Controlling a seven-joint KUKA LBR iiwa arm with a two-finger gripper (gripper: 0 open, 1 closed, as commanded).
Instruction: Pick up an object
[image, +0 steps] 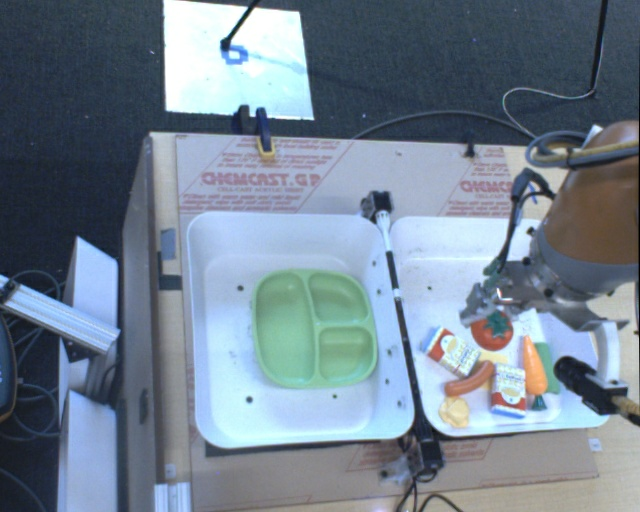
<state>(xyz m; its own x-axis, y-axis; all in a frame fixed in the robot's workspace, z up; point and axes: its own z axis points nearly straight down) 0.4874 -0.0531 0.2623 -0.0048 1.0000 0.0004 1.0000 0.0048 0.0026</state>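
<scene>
- A counter (300, 170) seen from above at a slant carries two shallow white bins side by side.
- The left bin (215, 260) holds a light green divided plate (315, 328) with three compartments, lying flat near the bin's middle.
- The right bin (440, 250) holds a cluster of small toy foods in its near right part.
- A red tomato (492, 332) with a green top sits at the upper edge of that cluster.
- Beside it, to the left, lies a small red and white carton (450, 352), tilted.
- Below that lies a sausage (470, 379), and just below it a yellow piece (455, 411) near the bin's front wall.
- A second carton (509, 390) lies to the right of the sausage, with an orange carrot (534, 366) beside it.
- The grey arm (595, 210) with its orange band reaches in from the right over the right bin.
- Its gripper (490, 300) hangs just above the tomato.
- I cannot tell whether the jaws are released or clenched; nothing can be seen between them.
</scene>
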